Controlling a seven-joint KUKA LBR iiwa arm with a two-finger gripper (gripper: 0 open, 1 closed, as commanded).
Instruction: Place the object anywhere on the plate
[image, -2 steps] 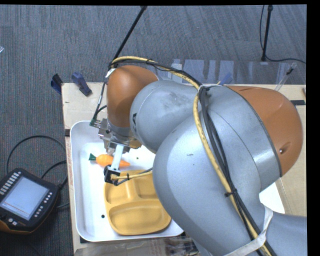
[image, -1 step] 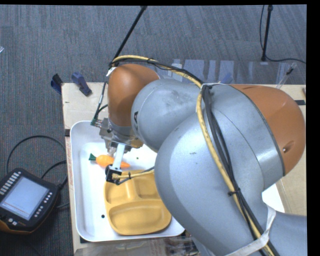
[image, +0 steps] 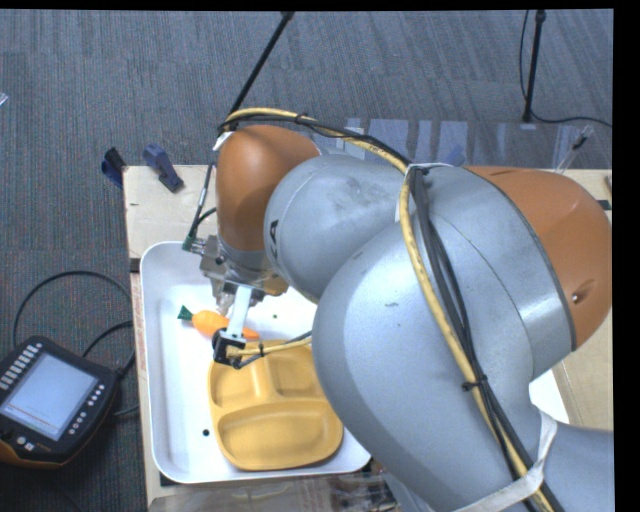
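Note:
An orange toy carrot (image: 207, 321) with a green top lies on the floor of the left white bin (image: 165, 400), just beyond the far edge of the yellow compartment plate (image: 272, 418). My gripper (image: 238, 296) hangs right over the carrot's right end, pointing down into the bin. The wrist and its fittings hide the carrot's right part and the gripper's tips. The plate sits in the near half of the bin, and its right side is covered by the arm.
The arm's large grey and orange body covers the right bin and most of the bench. Blue clamps (image: 160, 166) sit at the bench's far left corner. A teach pendant (image: 50, 395) lies on the floor to the left. A small dark speck (image: 205, 433) lies on the bin floor.

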